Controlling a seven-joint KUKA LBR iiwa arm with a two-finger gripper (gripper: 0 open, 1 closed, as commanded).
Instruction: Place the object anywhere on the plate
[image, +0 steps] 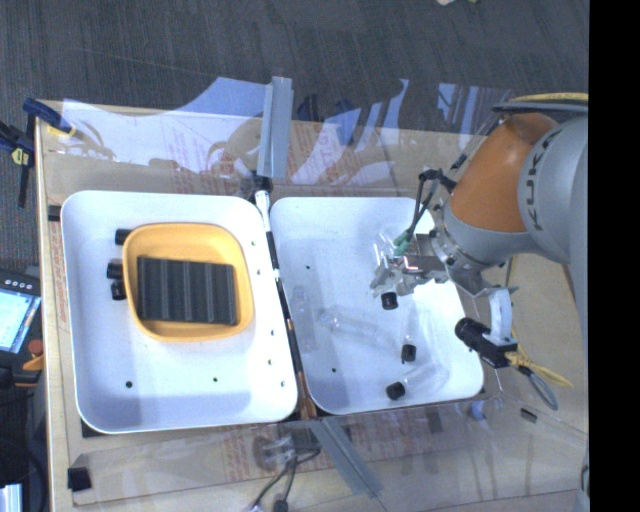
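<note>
Over the right bin (300, 232), toward its far right side: gripper (388, 280), angled down and to the left, tip low above the white floor. Cannot tell how far open it is, nor whether anything sits in its hold. Right at the tip, on the near side: small black piece (388, 299), touching the gripper or just under it, cannot tell which.

Nearer the camera, on the same floor: second black piece (408, 352), then third black piece (396, 390) close to the near rim, both well apart from the gripper. Left of the gripper: faint clear thing (340, 322), too glassy to make out.

Further left, between gripper and plate: adjoining bin rims (272, 262), raised, running front to back.

Beyond them, in the left bin (90, 385): yellow plate (190, 240), about mid-bin, well apart from the small black piece. Inside the plate's hollow: dark ribbed block (187, 290), covering most of it. Just left of the plate, on the bin floor: three black bits (113, 270) in a loose column.

Back at the right edge: grey arm (562, 190) reaching in, orange band (490, 190) above the wrist, wrist bent down and turned leftward over the right bin's far side.
</note>
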